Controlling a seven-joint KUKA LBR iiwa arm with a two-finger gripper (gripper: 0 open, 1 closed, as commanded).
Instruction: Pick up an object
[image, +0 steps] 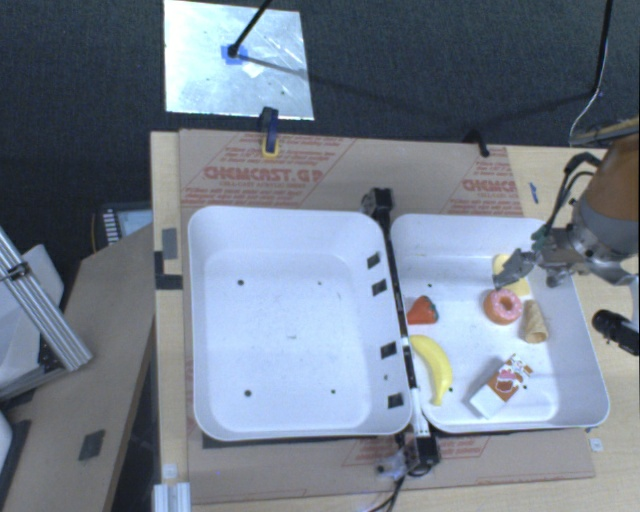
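Two white bins sat side by side on a brown board on the bench. The left bin (285, 330) showed only a bare floor with a few small dark spots. The right bin (575, 400) held the objects. The arm (610, 200) reached in from the right, and its gripper (522, 266) hung over the far right part of that bin. Whether it was apart or together could not be told, since its tip was small and blurred against the white floor. Nothing could be seen held in it. A yellow piece (505, 266) lay right under the gripper tip, partly hidden by it, so contact could not be judged. Just nearer than that lay a pink donut (503, 306), and touching the donut's right side was a tan cone (536, 321), lying on its side. A red piece (423, 311) lay near the left wall of the right bin, well apart from the gripper. Just nearer than the red piece lay a banana (433, 366), curved, with its near end pointing at the bin's near edge. To the right of the banana, near the near wall, lay a small carton (503, 385), white with a red and brown print, tilted. A black clamp (379, 202) sat at the far end of the seam between the bins.
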